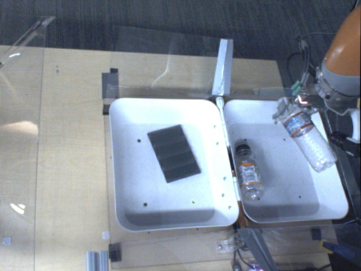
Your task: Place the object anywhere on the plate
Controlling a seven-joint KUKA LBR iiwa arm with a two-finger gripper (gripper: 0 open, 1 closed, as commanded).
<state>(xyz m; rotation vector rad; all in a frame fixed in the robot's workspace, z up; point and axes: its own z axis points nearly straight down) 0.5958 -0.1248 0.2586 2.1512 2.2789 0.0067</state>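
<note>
A dark grey rectangular plate [174, 152] lies flat in the middle of the left bin [125, 168]. At the upper right of the right bin [282, 199], my gripper [289, 110] is shut on the neck end of a clear plastic bottle [310, 141] with a blue and white label. That bottle hangs tilted, and its base reaches out over the bin's right rim. The gripper is far to the right of the plate, with the bins' shared wall between them.
A second clear bottle [249, 175] with a black cap and an orange label lies along the right bin's left wall. A metal post [223, 66] stands behind the bins where they meet. Cables run along the right side.
</note>
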